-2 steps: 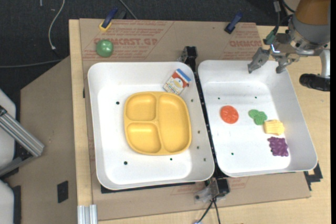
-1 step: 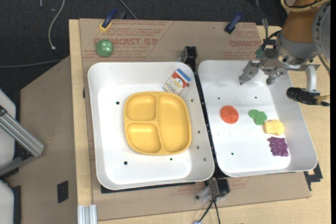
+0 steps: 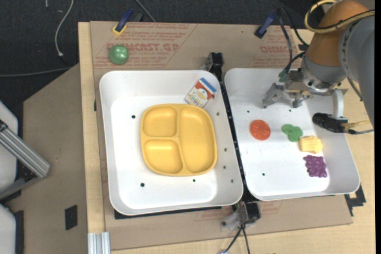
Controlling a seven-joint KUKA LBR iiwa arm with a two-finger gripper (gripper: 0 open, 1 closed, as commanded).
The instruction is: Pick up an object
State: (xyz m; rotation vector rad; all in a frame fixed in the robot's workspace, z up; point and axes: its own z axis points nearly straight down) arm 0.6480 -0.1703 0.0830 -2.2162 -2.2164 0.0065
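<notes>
Claw (image 3: 284, 94) hung spread, grasping nothing, over right bin (image 3: 250, 178). Red piece (image 3: 259, 129) lay just below-left of claw, green piece (image 3: 292, 132) beside. Approach step, seemingly; next: descend, clench.

Green ball (image 3: 119, 55) on the cardboard (image 3: 161, 44) (outside both bins).

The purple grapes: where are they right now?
The purple grapes lie in the right bin, near its front right corner, just below the yellow block and apart from the gripper further back.
</notes>
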